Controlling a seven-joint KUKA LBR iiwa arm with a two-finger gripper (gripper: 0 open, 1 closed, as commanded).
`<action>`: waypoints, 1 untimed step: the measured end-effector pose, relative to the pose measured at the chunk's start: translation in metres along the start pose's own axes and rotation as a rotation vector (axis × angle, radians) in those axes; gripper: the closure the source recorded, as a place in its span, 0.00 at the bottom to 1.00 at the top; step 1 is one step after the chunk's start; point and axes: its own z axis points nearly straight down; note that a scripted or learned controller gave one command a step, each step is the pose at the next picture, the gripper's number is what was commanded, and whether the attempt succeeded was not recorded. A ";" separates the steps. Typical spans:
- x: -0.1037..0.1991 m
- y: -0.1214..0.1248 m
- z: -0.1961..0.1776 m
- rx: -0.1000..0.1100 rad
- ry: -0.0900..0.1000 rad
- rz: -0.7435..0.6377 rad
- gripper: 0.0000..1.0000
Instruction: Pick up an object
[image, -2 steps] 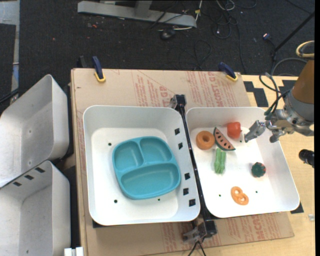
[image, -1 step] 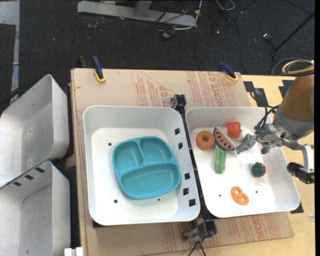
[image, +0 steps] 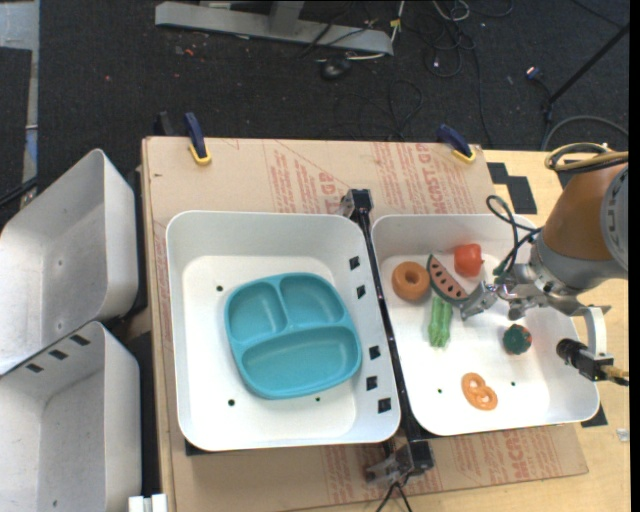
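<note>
The right bin (image: 560, 400) holds several toy foods. An orange donut (image: 410, 281) lies at its upper left, with a watermelon slice (image: 447, 277) and a red piece (image: 467, 259) beside it. A green pod (image: 440, 322) lies below them. A dark green ball (image: 516, 339) sits toward the right, and an orange pretzel (image: 479, 391) lies near the front. My gripper (image: 487, 298) is low in this bin, between the watermelon slice and the green ball, just right of the pod. Nothing is visibly held.
The left bin (image: 195, 400) holds a teal divided plate (image: 292, 334). A black divider (image: 378, 320) runs between the bins. The grey and orange arm (image: 588, 225) comes in over the right bin's right wall. Spare white bins (image: 60, 300) stand at far left.
</note>
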 end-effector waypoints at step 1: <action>0.000 0.001 -0.013 -0.005 -0.002 -0.001 1.00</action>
